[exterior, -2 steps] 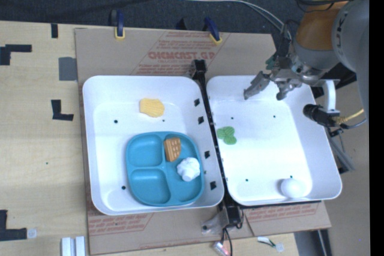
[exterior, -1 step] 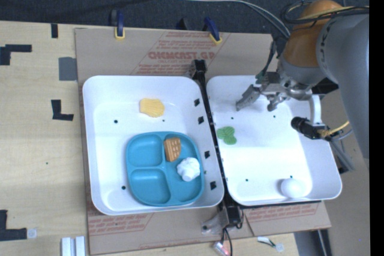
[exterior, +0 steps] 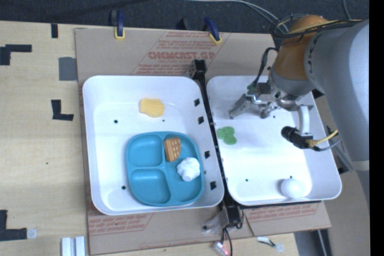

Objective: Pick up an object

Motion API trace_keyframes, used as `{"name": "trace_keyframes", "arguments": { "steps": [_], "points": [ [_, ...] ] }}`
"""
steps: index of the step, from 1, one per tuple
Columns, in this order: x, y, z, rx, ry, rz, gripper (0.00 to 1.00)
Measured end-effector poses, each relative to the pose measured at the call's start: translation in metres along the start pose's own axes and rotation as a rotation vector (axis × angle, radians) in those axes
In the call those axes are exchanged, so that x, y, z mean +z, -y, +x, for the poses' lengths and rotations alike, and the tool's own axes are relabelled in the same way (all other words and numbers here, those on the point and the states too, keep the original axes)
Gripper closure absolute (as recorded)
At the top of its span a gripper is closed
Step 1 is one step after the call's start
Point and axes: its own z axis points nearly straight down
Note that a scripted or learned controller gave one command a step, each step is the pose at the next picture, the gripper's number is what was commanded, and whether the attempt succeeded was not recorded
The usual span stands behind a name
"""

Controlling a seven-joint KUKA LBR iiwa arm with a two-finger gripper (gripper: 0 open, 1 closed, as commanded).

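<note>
Two shallow white bins sit side by side on a sheet of cardboard (exterior: 180, 51), which is clipped to the bench by two blue and yellow clamps at its far edge. The arm (exterior: 336, 87) reaches in from three o'clock, its orange band showing above the wrist, and hangs over the right bin (exterior: 318, 189). The claw (exterior: 240, 110) points toward nine o'clock, low over the far left part of that bin. Its fingers look spread fairly wide, though they are small and dark against the white floor, so I cannot be certain. Nothing shows between them.

A small green piece (exterior: 227, 135) lies on the floor of the right bin just at six o'clock from the claw, close to it but apart. A white ball (exterior: 293, 187) rests near the bin's front edge, toward five o'clock from the claw and well apart from it.

In the left bin (exterior: 96, 129) a blue divided tray (exterior: 144, 180) takes up the near half. A small waffle-like brown piece (exterior: 172, 148) stands in its narrow far right compartment, and a white crumpled lump (exterior: 188, 168) sits just at five o'clock from it on the tray's right side. A yellow piece (exterior: 152, 107) lies on the bin floor at twelve o'clock from the tray, clear of it.
</note>
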Motion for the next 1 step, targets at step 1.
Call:
{"name": "trace_keyframes", "arguments": {
  "steps": [1],
  "points": [
    [-0.0125,-0.0009,-0.0004,0.0,0.001,-0.003,1.0]
  ]
}}
